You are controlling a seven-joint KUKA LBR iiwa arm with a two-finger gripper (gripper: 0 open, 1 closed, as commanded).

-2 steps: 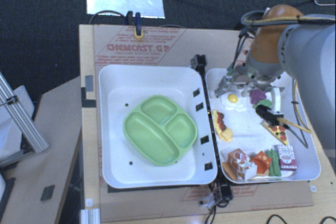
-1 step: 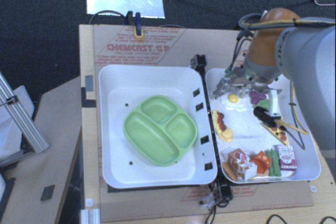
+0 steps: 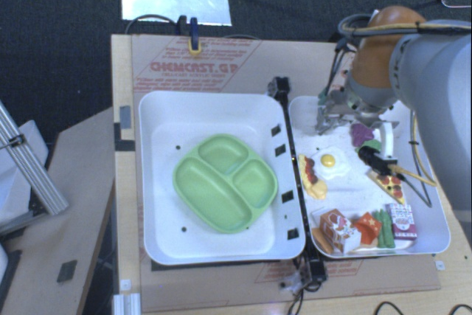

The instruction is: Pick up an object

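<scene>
Candidate objects all lie in the right bin (image 3: pixel 443 231); toy fried egg (image 3: pixel 332 163) sits left of centre; yellow-and-red food piece (image 3: pixel 313 179) lies just near-left of it, close to the bin's left wall; purple piece (image 3: pixel 361 135) lies far-right of the egg; pizza slice (image 3: pixel 389 186) lies to the right, pointing near-right. Along the near wall, left to right: small printed box (image 3: pixel 337 229), red piece (image 3: pixel 367 227), green piece (image 3: pixel 385 226), red-and-white carton (image 3: pixel 402 221); these four are packed close, each touching or just beside its neighbour.

Tool (image 3: pixel 323 127) is low over the far-left part of the right bin, beyond the egg and left of the purple piece; apart from both as far as the view shows; whether it is spread or pressed together cannot be told at this angle. Grey arm (image 3: pixel 431 66) enters from the right; orange band (image 3: pixel 380 48) above the wrist.

Left bin (image 3: pixel 158 158) is just beside the right bin; it holds a green divided plate (image 3: pixel 225 183), lying flat near its centre. Both bins rest on a printed board (image 3: pixel 199 66) on the counter (image 3: pixel 81 158).
</scene>
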